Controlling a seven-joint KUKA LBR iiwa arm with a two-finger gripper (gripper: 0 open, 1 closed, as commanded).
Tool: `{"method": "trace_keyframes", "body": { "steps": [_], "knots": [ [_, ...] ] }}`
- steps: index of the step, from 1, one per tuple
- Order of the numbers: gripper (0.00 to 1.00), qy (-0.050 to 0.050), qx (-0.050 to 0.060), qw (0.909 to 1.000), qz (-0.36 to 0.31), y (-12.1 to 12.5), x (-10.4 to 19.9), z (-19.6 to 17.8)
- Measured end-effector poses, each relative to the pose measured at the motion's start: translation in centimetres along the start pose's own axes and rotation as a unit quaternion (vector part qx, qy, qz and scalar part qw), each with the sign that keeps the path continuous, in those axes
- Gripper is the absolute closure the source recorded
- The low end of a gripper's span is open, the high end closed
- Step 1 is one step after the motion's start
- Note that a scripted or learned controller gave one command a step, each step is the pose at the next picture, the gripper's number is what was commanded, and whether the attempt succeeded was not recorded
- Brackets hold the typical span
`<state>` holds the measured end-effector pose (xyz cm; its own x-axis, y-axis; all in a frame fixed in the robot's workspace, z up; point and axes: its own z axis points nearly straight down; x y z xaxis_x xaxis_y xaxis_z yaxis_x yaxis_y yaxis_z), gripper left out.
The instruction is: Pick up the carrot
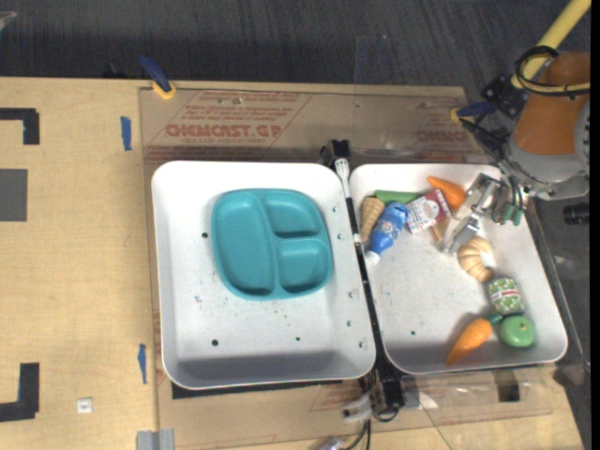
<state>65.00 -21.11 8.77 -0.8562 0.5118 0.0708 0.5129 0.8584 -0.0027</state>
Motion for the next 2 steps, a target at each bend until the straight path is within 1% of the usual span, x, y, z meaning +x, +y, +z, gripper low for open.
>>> {"method": "trace_keyframes", "body": {
  "steps": [1,2],
  "knots": [
    [0.0,0.003,-0.006,0.9928,0.119,0.8,0.4,0.0],
    [0.0,-0.008,0.001,0.9736,0.228,2.5,1.2,0.0]
  ]
}}
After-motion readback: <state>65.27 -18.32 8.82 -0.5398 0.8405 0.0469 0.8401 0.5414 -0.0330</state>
